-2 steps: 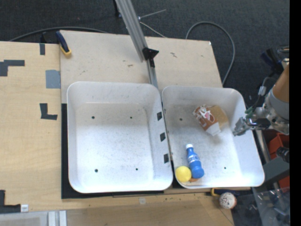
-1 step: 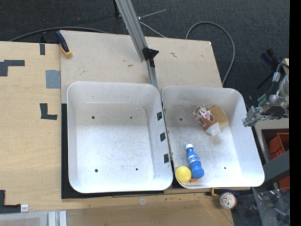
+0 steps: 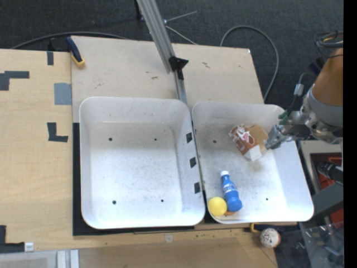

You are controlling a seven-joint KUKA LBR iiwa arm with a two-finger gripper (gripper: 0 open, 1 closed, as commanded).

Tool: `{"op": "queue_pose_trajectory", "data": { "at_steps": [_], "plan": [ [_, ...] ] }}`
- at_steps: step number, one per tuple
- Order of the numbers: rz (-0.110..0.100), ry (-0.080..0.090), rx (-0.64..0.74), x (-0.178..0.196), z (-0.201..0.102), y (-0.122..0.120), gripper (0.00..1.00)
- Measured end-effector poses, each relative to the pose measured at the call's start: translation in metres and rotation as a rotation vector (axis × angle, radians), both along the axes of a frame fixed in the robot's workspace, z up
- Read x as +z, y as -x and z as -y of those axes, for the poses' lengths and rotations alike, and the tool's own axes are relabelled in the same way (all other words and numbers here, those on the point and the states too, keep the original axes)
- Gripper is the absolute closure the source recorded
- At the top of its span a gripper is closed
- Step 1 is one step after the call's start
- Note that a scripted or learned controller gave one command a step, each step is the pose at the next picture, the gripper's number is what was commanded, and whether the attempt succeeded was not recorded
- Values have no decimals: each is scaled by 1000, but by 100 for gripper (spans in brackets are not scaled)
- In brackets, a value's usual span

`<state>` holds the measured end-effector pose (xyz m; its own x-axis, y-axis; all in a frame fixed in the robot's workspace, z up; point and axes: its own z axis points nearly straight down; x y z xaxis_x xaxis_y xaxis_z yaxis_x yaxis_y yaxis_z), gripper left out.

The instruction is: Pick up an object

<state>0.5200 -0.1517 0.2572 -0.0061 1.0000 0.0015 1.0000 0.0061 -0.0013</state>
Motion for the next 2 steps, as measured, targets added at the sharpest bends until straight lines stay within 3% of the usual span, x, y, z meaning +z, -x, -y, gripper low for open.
{"op": "queue_pose_trajectory", "data": {
  "at_steps": [1,2],
  "plan": [
    [-2,0,0,-16,-50,-12,100],
    [1,0,1,-8,-101,-27,100]
  ]
}}
